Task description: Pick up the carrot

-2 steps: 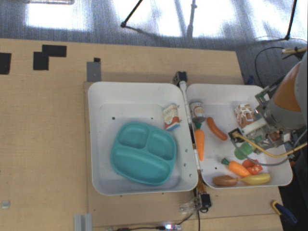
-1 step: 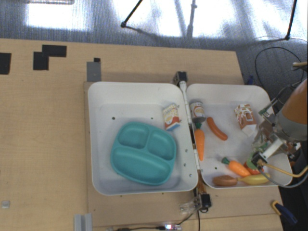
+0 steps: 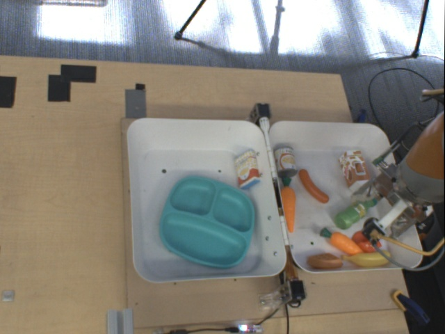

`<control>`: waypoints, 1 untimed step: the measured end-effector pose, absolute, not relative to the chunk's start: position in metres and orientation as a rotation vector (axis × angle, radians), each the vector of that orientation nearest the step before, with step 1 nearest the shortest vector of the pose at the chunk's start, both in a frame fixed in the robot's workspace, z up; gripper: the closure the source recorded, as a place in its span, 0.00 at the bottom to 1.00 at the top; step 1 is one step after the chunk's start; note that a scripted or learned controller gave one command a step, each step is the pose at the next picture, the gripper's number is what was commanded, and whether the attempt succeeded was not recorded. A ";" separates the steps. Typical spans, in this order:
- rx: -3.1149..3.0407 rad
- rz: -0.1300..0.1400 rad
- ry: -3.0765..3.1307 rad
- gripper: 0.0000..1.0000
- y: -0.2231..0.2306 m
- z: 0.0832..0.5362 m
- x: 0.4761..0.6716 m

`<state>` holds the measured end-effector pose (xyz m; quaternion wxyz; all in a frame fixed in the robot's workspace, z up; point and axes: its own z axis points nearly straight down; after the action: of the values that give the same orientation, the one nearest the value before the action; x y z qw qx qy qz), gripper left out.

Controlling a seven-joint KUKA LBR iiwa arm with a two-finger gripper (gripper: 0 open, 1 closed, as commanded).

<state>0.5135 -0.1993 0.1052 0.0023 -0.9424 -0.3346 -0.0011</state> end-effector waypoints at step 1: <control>-3.101 -0.029 -0.571 0.00 -0.155 0.088 0.493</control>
<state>0.4934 -0.1551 0.0882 -0.0058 -0.9834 -0.1810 -0.0093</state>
